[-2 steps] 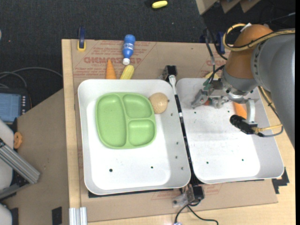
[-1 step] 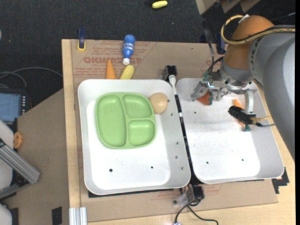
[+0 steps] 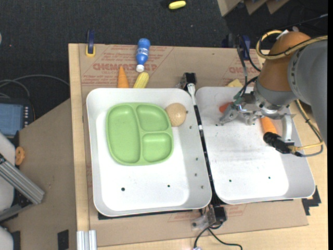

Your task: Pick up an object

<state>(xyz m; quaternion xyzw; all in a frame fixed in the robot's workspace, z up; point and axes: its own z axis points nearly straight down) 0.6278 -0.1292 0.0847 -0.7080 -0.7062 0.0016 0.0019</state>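
Hovering low in right bin (image 3: 260, 181), far side: tool (image 3: 240, 111), finger state cannot tell. Small red object (image 3: 223, 108) at tool's left, orange carrot-like piece (image 3: 268, 125) at its right. Nothing lifted; grasp and raise remain.

High slanted view over both bins (image 3: 156, 202)

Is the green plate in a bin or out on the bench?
In. The green plate lies flat inside the left bin, beside a tan ball.
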